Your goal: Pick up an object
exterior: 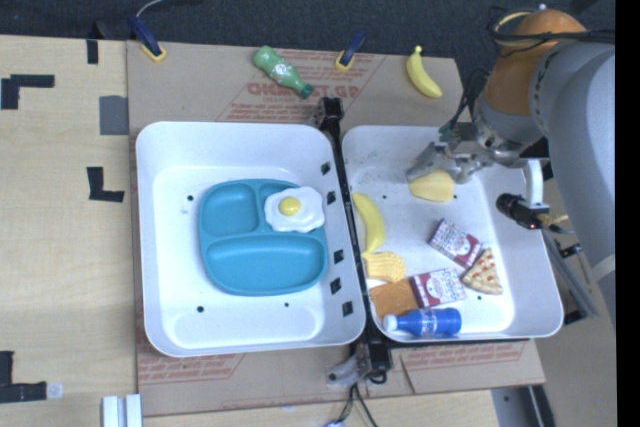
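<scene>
My gripper (446, 161) hangs over the back of the right bin (520, 315), reaching in from the right. A pale yellow rounded object (432, 187) lies directly under and against it; whether it is gripped is unclear. Elsewhere in this bin are a banana (368, 220), a yellow chip-like piece (385, 265), an orange cracker (392, 297), a blue bottle (428, 322), two red-and-white packets (455, 243) (437, 287) and a pizza slice (484, 273).
The left bin (160, 215) holds a blue divided plate (250, 250) with a fried egg (293, 209) at its back right corner. Behind the bins, on the cardboard, lie a green bottle (282, 72) and another banana (423, 75).
</scene>
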Tool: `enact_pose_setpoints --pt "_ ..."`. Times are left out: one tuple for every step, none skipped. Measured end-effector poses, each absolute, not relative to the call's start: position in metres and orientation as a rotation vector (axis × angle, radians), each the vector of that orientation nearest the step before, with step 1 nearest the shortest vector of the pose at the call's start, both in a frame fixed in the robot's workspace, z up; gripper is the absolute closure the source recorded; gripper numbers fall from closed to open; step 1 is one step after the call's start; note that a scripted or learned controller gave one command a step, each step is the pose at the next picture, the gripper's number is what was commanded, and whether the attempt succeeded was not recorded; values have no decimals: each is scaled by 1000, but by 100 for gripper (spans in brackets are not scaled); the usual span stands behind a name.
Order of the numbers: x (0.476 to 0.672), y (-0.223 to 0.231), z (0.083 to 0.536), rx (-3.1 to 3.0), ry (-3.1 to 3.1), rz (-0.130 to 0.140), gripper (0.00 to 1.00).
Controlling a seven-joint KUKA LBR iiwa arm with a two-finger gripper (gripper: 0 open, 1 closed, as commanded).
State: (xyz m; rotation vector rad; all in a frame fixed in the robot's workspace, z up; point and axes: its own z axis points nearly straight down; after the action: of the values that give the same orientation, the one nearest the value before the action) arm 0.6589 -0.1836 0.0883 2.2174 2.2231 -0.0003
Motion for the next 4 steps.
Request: enact_pose_setpoints --pt "660 -184 99 2212 2222 -1 100" --pt "660 -184 99 2212 2222 -1 0" --pt "602 -70 185 2218 2226 3 0" --pt "607 -43 184 2220 2225 -1 0"
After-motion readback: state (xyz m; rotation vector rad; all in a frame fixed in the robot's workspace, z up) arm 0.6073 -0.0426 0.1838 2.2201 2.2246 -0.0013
